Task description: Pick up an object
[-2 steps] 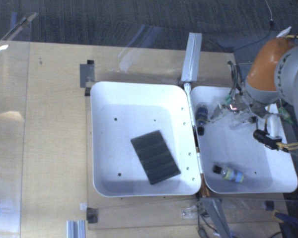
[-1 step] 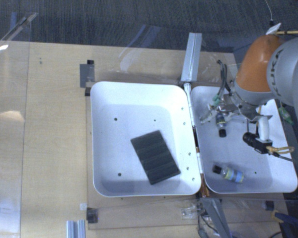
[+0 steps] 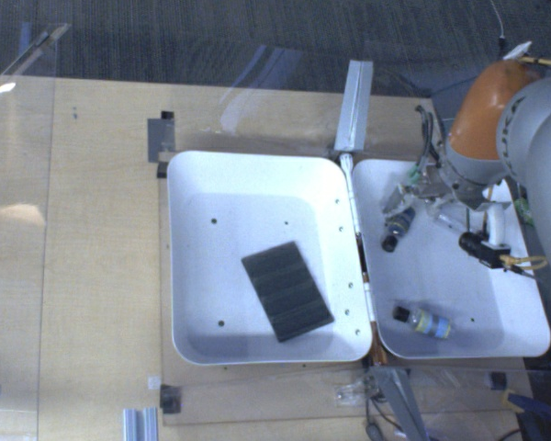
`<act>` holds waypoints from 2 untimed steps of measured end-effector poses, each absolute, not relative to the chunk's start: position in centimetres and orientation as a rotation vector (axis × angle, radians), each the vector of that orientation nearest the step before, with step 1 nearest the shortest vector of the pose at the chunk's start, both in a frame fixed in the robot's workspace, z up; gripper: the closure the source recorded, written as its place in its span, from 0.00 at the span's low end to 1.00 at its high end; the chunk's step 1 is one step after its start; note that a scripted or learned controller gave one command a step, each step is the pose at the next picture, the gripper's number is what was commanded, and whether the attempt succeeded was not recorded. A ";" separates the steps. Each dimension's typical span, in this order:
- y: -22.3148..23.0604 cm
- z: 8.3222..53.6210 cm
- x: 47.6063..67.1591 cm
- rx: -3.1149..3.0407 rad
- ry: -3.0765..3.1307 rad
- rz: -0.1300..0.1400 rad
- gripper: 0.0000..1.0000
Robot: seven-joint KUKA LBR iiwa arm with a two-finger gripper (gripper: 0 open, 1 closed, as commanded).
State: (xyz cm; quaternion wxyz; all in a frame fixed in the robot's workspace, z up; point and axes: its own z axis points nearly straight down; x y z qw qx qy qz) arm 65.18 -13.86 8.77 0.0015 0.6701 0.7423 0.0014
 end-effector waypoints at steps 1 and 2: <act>-13.7 10.2 65.6 2.090 2.327 0.015 1.00; -20.5 9.2 67.1 2.216 2.217 0.006 1.00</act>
